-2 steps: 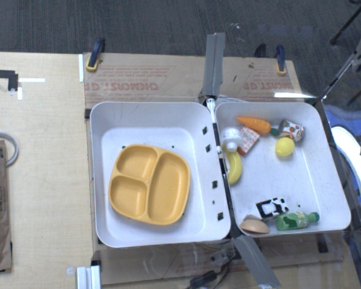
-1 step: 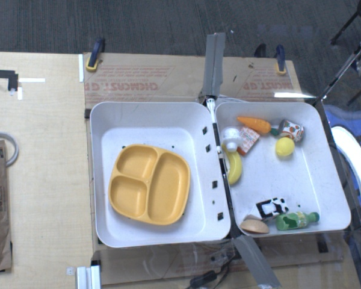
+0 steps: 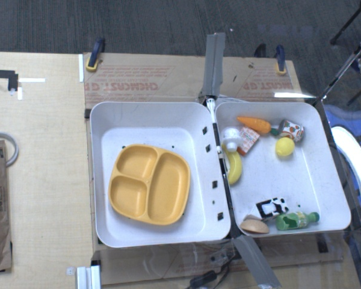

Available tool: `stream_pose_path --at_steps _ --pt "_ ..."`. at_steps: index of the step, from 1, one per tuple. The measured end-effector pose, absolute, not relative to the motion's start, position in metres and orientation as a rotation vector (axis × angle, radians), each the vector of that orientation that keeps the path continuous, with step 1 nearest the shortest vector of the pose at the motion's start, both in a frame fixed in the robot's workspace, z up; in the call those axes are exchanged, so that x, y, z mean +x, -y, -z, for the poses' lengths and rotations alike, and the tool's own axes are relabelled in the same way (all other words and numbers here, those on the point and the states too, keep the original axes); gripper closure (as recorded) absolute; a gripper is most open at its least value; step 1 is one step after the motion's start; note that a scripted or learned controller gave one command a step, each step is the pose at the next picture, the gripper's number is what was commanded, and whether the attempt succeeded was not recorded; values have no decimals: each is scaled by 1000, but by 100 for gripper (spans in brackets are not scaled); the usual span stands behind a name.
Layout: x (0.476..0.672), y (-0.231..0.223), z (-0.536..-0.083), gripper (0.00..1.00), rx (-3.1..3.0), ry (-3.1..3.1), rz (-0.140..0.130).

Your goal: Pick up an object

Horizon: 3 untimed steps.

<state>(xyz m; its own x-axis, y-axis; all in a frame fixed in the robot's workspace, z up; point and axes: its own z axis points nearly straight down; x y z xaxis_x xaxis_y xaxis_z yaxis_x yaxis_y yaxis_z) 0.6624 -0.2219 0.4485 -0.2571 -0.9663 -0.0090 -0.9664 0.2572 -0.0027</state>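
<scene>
I am looking down on both bins, and I am not getting a view of the tool's state, so I cannot tell whether it is released or clenched. The pickable things are all sitting in the right bin [image 3: 325, 179]: a carrot [image 3: 254, 124], a small carton [image 3: 292, 130], a lemon [image 3: 284, 147], a red-and-white packet [image 3: 248, 140], a white cup [image 3: 230, 138], a banana [image 3: 233, 166], a black-and-white toy [image 3: 271, 208], a green bottle [image 3: 297, 220] and a tan shell-like piece [image 3: 254, 225].

I am worrying most about the crowding. The banana is lying just beside the wall shared with the left bin [image 3: 102, 161], touching the cup, so a descent there is risking a finger striking the rim or closing on two things at once. The bottle, toy and tan piece are bunching against the near wall, and the bottle looks likely to roll.

The lemon is offering the best chance, though it may squirt away. Open floor is lying in the middle and right of that bin. The yellow divided plate [image 3: 149, 184] is taking up most of the left one.
</scene>
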Motion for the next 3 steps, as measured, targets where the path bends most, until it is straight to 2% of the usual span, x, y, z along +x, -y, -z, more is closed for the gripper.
stream_pose_path --at_steps 1,2,3 --pt "664 223 -456 100 -1900 -2486 -9" --pt "661 185 -440 100 -1886 -2508 -4" --pt "661 222 -440 100 -1995 -2422 -2"
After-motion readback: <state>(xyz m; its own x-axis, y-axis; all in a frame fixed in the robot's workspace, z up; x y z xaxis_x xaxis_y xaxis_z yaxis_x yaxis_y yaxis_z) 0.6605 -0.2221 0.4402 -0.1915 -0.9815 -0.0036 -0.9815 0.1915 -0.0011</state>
